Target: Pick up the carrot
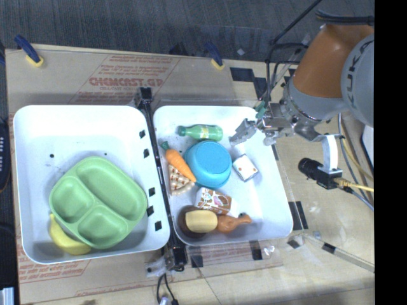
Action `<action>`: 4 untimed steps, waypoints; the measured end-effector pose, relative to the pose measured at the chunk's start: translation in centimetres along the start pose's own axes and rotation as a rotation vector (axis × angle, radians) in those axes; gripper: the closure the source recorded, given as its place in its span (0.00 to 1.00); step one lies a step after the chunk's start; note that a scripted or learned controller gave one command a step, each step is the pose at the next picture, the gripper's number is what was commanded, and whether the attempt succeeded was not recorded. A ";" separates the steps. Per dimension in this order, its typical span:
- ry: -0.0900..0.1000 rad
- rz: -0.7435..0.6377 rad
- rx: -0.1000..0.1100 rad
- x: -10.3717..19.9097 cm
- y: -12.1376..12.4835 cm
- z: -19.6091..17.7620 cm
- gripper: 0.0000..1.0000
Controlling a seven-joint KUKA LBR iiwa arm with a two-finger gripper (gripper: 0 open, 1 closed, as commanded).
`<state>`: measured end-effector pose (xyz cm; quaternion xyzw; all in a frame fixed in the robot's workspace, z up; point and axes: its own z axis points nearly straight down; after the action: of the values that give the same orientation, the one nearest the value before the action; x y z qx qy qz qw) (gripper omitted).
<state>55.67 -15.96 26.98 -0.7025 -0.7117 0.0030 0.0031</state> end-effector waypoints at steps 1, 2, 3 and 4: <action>0.004 0.216 0.012 5.1 -1.5 13.7 0.00; -0.001 0.354 -0.004 6.1 0.8 17.4 0.00; 0.005 0.432 -0.004 13.9 0.9 7.6 0.00; 0.002 0.436 0.002 13.6 0.7 7.8 0.00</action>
<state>56.17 -2.32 19.14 -0.8398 -0.5428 0.0037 0.0039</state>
